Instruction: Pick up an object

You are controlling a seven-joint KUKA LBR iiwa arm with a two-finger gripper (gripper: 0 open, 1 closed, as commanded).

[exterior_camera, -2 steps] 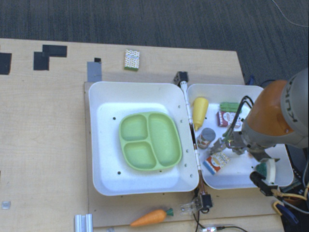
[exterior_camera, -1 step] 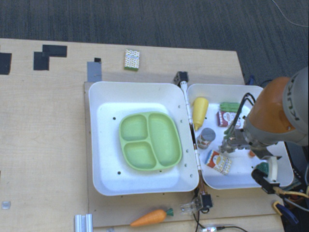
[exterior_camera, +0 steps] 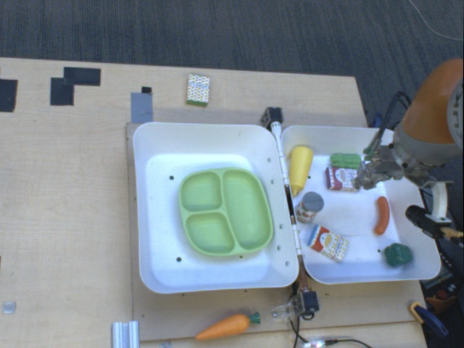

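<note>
The right bin [exterior_camera: 362, 268] holds several small items: a yellow bottle [exterior_camera: 299, 167], a green packet [exterior_camera: 346, 161], a maroon and white package [exterior_camera: 338, 179], a grey can [exterior_camera: 310, 206], an orange sausage [exterior_camera: 381, 215], a small printed carton [exterior_camera: 329, 243] and a dark green lump [exterior_camera: 397, 254]. My gripper [exterior_camera: 367, 175] hangs over the bin's upper right part, right beside the maroon package and the green packet. Nothing can be seen gripped in it.
The left bin [exterior_camera: 156, 194] carries a light green divided plate [exterior_camera: 225, 211]. On the bench outside the bins lie a toy carrot [exterior_camera: 226, 327] at the front, a patterned little box [exterior_camera: 198, 90] and a grey block [exterior_camera: 142, 107] at the back.
</note>
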